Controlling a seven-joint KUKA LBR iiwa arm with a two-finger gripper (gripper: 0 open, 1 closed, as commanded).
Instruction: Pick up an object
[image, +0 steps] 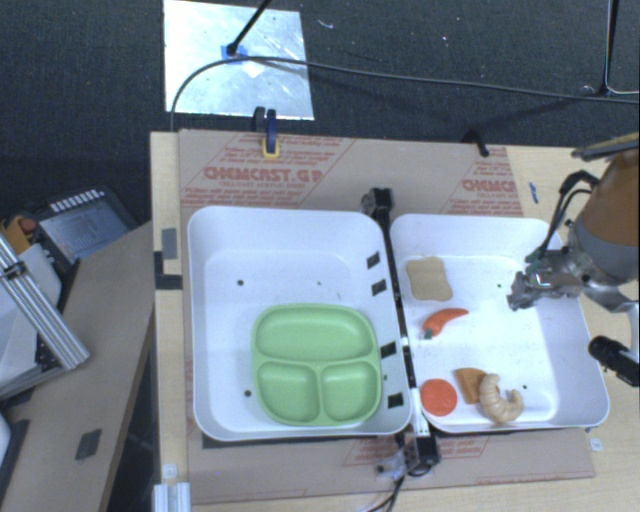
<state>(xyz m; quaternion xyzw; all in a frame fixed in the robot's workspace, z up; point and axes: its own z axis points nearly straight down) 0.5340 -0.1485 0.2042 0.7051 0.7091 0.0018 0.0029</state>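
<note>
On the bench, two shallow white bins side by side, left bin (215, 300) and right bin (530, 350), joined at a dark middle strip with black clips. Under both, a sheet of brown cardboard (330, 165) with red print, readable as "CHEMCAST GP" behind the left bin; the same red print behind the right bin, partly cut, only "CHEMC" sure. At the far edge of the cardboard, a yellow and blue clamp (268, 135); beyond it, a shiny silver plate (240, 55) on dark floor. In the left bin, a green divided tray (316, 363) with three compartments, lying flat near the front wall. In the right bin, five small things for picking: a tan flat piece (428, 278) toward the back left, an orange-red pepper shape (445, 320) just in front of it, a red round slice (438, 397) near the front left corner, an orange-brown chunk (470, 381) beside the slice, and a pale curled piece (500, 401) touching that chunk on the right. Over the right side of the right bin, the gripper (525, 290), at the end of the grey arm (610, 225), well apart from all five things. Jaws apart or together: not possible to tell from this angle. Nothing visible between them. On the left side table, a grey ribbed device (85, 225) and an aluminium profile (40, 315), without readable writing.
</note>
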